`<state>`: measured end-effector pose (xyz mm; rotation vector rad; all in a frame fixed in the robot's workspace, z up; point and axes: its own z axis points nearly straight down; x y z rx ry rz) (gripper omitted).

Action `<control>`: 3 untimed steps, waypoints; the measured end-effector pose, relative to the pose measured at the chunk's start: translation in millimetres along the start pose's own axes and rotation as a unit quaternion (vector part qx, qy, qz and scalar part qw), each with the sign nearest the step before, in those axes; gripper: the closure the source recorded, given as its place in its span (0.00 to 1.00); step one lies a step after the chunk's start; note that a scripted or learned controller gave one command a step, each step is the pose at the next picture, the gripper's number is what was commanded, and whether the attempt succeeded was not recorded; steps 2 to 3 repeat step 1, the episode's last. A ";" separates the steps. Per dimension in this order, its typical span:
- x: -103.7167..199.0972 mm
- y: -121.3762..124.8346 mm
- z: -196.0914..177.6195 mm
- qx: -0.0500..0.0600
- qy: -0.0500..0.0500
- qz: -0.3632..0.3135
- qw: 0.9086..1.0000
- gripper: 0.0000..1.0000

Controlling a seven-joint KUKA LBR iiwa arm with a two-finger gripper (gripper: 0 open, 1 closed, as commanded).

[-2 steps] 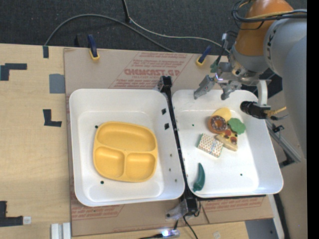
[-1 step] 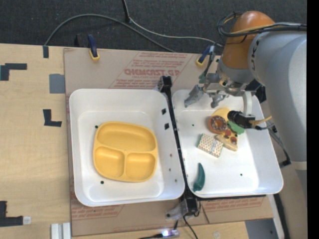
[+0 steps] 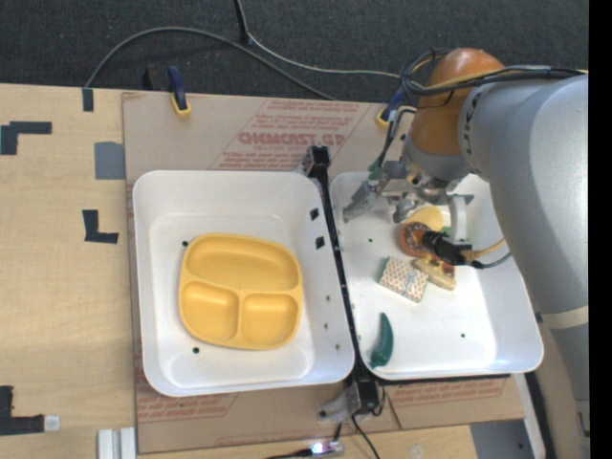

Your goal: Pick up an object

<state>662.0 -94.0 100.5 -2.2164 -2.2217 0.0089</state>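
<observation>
Gripper (image 3: 418, 220) low in the right bin (image 3: 478, 338), finger state impossible to tell, small items beneath it partly hidden, patterned packet (image 3: 404, 279) just beside, green object (image 3: 382, 340) nearer the divider, wooden bench (image 3: 57, 285).

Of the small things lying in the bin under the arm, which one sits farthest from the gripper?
The dark green curved piece, alone near the front of the right white bin. The checkered pale square block and the round yellow-and-brown item lie close under the gripper.
</observation>
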 end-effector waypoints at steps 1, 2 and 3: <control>0.8 1.5 -13.3 -0.002 0.000 -0.001 1.000 1.00; 0.8 1.5 -13.3 -0.002 0.000 -0.001 1.000 1.00; 0.8 1.5 -13.3 -0.002 0.000 -0.001 1.000 1.00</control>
